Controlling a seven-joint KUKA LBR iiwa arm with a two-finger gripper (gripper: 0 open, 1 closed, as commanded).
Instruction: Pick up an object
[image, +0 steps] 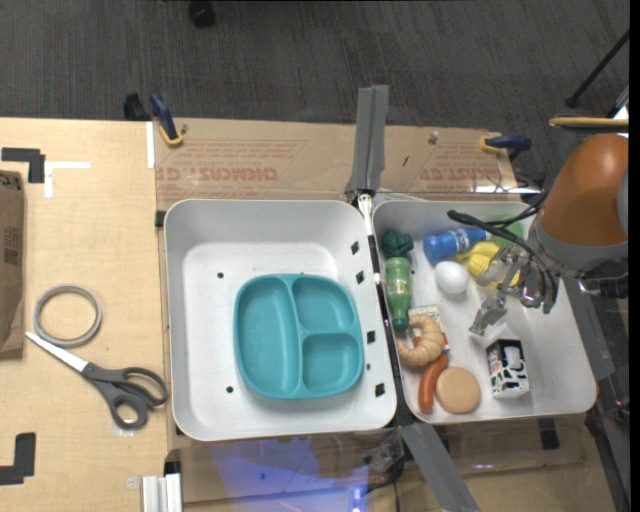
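You have nothing lifted yet: the metal two-finger gripper hangs low in the right white bin, with no object visibly between its fingers. Whether they're parted, I cannot tell. The nearest candidates, a white egg and a black-and-white patterned carton, lie just beside it.

On the left part of the tabletop lies a pair of scissors with grey handles, the blades pointing to the upper left. Just above the scissors lies a roll of tape, flat, close to the blade tips. At the far left edge there is a brown paper bag, cut by the frame. Black tape marks sit near the upper left corner and the lower left corner. Behind the bins lies a sheet of cardboard with red printed letters, held by a blue clamp at its left end and another blue clamp at its right end. Beyond it is dark grey carpet.
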